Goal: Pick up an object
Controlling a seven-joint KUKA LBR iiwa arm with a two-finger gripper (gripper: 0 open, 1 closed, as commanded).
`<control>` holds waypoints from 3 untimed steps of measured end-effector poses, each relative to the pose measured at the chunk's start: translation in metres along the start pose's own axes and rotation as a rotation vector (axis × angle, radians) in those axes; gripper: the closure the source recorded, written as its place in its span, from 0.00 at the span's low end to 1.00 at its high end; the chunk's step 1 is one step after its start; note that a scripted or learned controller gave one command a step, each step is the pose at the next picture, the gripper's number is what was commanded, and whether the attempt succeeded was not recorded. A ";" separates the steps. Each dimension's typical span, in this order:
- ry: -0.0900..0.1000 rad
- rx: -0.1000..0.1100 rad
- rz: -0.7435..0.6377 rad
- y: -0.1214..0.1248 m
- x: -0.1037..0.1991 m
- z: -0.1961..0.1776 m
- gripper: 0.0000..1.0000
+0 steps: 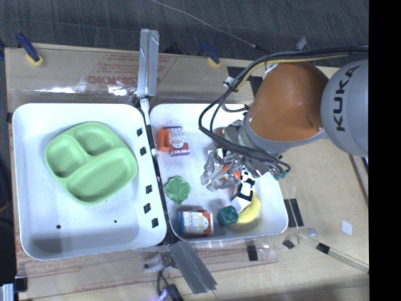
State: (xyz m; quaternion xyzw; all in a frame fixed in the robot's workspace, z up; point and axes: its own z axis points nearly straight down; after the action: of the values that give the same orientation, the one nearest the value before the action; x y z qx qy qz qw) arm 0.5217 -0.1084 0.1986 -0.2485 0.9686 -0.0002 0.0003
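One metallic tool (217, 171) low in right bin (188, 115), grip state unclear; curved yellow banana (249, 212) beside.

Light is even and fairly bright, falling from above, so the two shallow white plastic bins (37, 168) look slightly washed out. A soft grey shadow lies in the left bin's lower-left corner. The rounded orange band of the arm (285, 102) carries a mild sheen. Fine detail is soft and grainy, especially on the dark ribbed floor (75, 8) along the top.
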 end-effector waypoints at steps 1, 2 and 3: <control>-0.004 0.002 0.087 -0.021 -0.065 -0.050 1.00; 0.001 -0.002 0.232 -0.016 -0.118 0.008 1.00; -0.004 -0.001 0.311 0.049 -0.182 0.006 1.00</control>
State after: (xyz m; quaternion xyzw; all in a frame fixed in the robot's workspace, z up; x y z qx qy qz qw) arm 0.6573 0.0220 0.1931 -0.0956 0.9954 0.0009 0.0019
